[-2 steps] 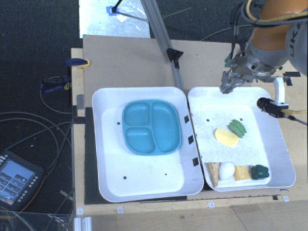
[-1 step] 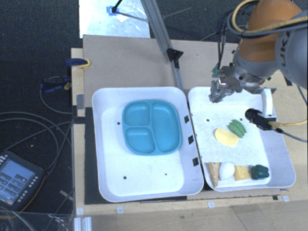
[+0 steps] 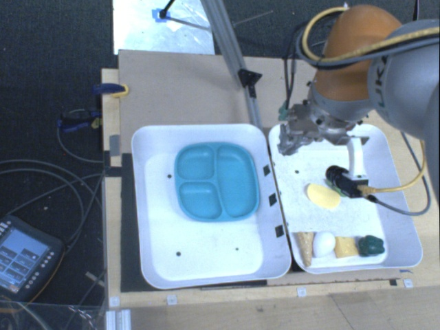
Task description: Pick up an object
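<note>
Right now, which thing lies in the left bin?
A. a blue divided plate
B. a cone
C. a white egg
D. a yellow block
A: the blue divided plate lies in the left bin, while the egg, the yellow block and the cone sit along the near edge of the right bin.

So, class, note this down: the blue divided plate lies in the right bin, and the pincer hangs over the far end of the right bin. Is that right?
Not quite. The blue divided plate lies in the left bin, not the right one, as the camera view shows. The rest holds: the pincer hangs over the far end of the right bin.
</note>
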You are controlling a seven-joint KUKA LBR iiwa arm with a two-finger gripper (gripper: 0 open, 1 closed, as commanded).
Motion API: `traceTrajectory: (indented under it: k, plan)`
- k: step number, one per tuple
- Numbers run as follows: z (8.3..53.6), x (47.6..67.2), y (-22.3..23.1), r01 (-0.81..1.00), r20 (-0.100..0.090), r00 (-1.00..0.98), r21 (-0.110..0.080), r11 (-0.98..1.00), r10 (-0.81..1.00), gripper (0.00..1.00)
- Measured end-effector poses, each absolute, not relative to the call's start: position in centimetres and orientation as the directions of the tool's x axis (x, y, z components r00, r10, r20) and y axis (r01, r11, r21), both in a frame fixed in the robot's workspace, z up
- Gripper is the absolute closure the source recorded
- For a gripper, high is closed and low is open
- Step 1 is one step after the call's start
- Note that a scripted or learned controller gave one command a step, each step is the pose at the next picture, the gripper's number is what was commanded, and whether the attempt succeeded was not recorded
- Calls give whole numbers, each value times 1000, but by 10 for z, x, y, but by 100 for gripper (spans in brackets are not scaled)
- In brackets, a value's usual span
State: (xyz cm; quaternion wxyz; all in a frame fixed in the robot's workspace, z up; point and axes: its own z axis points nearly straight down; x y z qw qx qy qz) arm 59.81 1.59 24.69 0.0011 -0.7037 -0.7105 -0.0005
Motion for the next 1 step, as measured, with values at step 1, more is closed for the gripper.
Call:
traceTrajectory:
  k: [1]
  plan:
    - [234, 574, 68, 1000, 2, -11, -2, 11, 1000, 100]
